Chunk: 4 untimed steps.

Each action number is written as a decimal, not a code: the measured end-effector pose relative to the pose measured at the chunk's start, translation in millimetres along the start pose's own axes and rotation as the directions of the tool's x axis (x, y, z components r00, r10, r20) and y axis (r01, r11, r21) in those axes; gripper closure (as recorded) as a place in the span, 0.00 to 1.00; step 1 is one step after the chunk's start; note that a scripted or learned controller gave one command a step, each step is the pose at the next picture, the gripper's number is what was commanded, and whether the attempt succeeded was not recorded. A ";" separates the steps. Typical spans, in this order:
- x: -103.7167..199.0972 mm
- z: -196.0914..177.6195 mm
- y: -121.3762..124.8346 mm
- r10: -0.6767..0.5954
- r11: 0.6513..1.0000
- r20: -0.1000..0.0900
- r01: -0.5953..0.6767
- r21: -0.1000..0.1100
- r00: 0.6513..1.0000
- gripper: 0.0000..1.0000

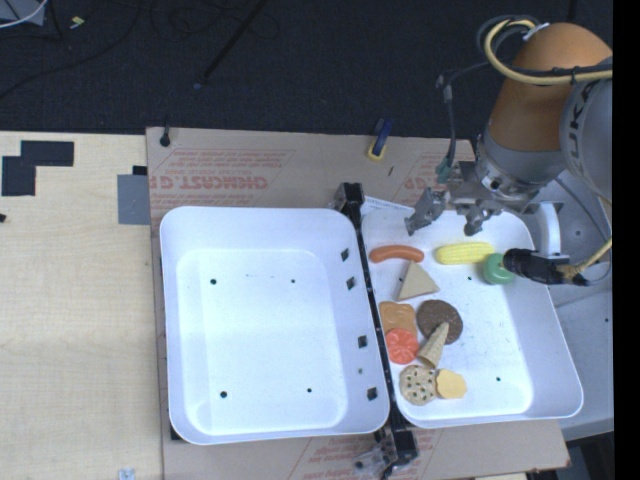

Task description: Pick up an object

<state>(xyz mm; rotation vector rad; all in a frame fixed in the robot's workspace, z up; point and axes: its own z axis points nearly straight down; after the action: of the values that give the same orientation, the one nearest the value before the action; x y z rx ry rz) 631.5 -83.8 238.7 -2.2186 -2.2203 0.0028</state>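
Note:
The right bin (540, 368) holds several toy foods: a sausage (396, 254), a yellow corn cob (465, 253), a green piece (496, 268), a tan wedge (416, 284), a brown round cookie (441, 319), an ice cream cone (433, 345), a red tomato slice (402, 346), a chip cookie (416, 384) and a yellow piece (451, 384). My gripper (452, 215) hangs over the bin's far edge, above and between the sausage and the corn. Its fingers (425, 210) are spread apart with nothing between them.
The left bin (190, 268) lies beside the right one, with black clips (350, 200) along the shared wall. Both bins rest on a cardboard sheet (250, 168). A blue and yellow clamp (378, 140) sits at the sheet's far edge.

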 end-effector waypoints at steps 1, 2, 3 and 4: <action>0.5 132.9 -20.4 0.000 1.000 -0.001 0.000 0.010 1.000 0.00; 1.3 149.8 -63.0 0.000 1.000 0.003 0.000 -0.007 1.000 0.00; -0.7 137.7 -61.0 0.008 1.000 0.002 -0.008 -0.008 1.000 1.00; 56.0 24.4 2.5 -0.007 1.000 -0.001 0.007 -0.017 1.000 1.00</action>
<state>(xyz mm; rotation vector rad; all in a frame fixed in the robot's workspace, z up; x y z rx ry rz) 633.8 -27.8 214.3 -2.2190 -2.2358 -0.0165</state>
